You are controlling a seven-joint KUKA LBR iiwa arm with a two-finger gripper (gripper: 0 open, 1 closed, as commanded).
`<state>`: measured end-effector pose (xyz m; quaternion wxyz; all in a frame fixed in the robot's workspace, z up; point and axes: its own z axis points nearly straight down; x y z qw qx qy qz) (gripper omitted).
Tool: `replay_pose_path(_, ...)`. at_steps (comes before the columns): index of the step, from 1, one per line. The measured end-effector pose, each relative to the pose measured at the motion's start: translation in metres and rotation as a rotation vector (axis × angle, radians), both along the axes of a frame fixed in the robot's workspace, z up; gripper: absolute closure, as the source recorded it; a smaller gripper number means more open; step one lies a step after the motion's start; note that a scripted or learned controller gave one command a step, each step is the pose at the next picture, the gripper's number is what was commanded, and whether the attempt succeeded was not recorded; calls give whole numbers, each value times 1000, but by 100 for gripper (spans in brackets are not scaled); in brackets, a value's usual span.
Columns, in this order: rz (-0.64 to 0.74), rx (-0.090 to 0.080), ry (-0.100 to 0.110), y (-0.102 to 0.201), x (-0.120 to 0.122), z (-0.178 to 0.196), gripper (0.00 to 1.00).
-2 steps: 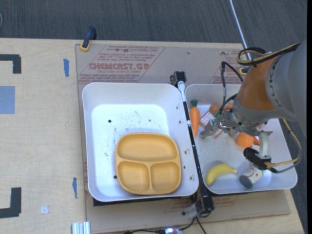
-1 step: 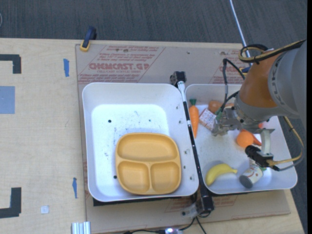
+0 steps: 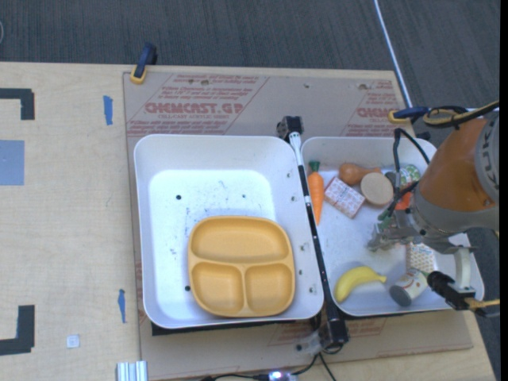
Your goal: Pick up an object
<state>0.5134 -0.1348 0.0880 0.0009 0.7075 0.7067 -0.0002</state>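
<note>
The pale wooden table (image 3: 63, 236) carries a brown printed cardboard sheet (image 3: 238, 101), and on that sheet sit two shallow white plastic bins side by side, clipped together along their shared wall, presumably so they cannot slide apart while the arm works. Taking the right bin (image 3: 349, 304) as the landmark: the left bin (image 3: 159, 213) lies against its left wall and holds a yellow three-compartment plastic tray (image 3: 241, 264) toward its near edge. The grey arm with its orange band (image 3: 460, 173) reaches in over the right bin's far right side, bent downward so that the gripper (image 3: 389, 235) hangs low over the middle of the bin's floor, among the loose items. I cannot tell how far the fingers are spread or whether anything lies between them; the metal parts blur together there. Candidates for the pick all lie inside the right bin: an orange toy carrot (image 3: 317, 197) along its left wall, a yellow toy banana (image 3: 357, 280) near its front edge, a brown-and-tan round item (image 3: 376, 187) and a pink-patterned flat packet (image 3: 344, 198) toward its back, and a small grey cylinder (image 3: 401, 292) near its front right. Judging by the posture, the arm is poised for a grasp attempt between banana and packet.
</note>
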Motion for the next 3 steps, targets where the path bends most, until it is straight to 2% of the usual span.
replay_pose_path(1, 2, 0, -7, 43, 44, -1, 100)
replay_pose_path(2, 2, 1, -4, 43, 43, -2, 0)
replay_pose_path(3, 1, 1, -2, 42, 14, -2, 0)
